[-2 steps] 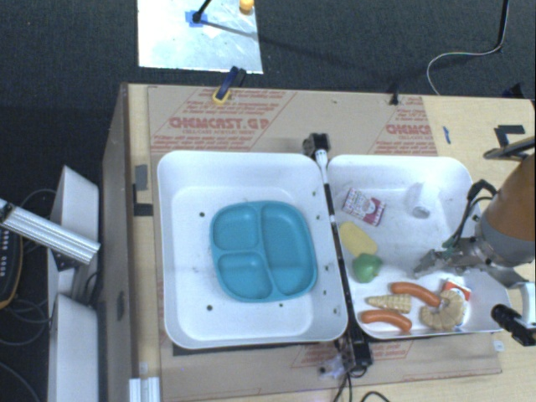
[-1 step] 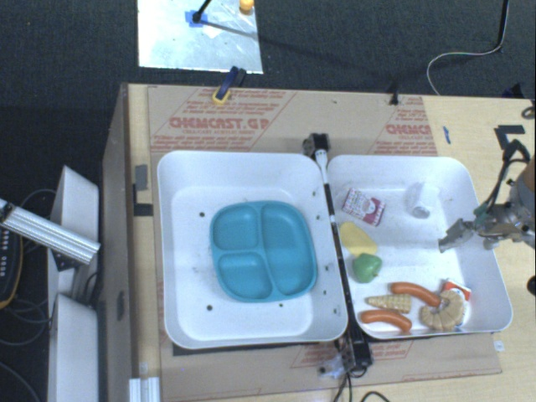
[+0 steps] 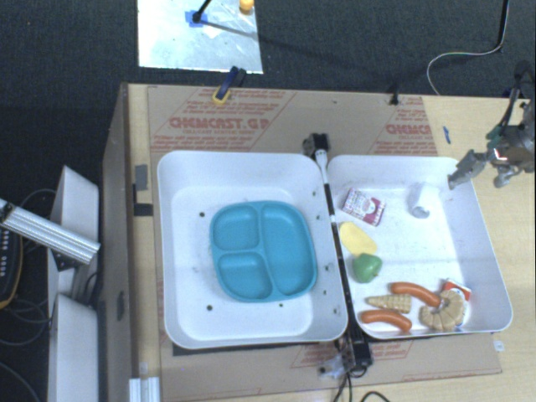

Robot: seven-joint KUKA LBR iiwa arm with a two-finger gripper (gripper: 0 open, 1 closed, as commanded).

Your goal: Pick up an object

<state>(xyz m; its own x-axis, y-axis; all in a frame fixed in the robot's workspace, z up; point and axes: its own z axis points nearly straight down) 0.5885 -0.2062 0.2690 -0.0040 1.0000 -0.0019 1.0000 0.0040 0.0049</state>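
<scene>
A robotics lab: a cardboard-covered bench (image 3: 251, 115) holds two white bins (image 3: 180, 224), with loose cables (image 3: 469, 53) trailing over dark carpet (image 3: 67, 57) and toy food (image 3: 402, 300) inside.

At the right edge of the frame, in its upper half, the gripper (image 3: 466, 171) reaches in from the right, with little of the arm behind it inside the picture. The metal wrist parts sit against the edge, and one grey finger (image 3: 463, 169) slants down and to the left from them, its tip the leftmost part. Whether the fingers stand apart or closed cannot be made out, and nothing shows between them.
</scene>
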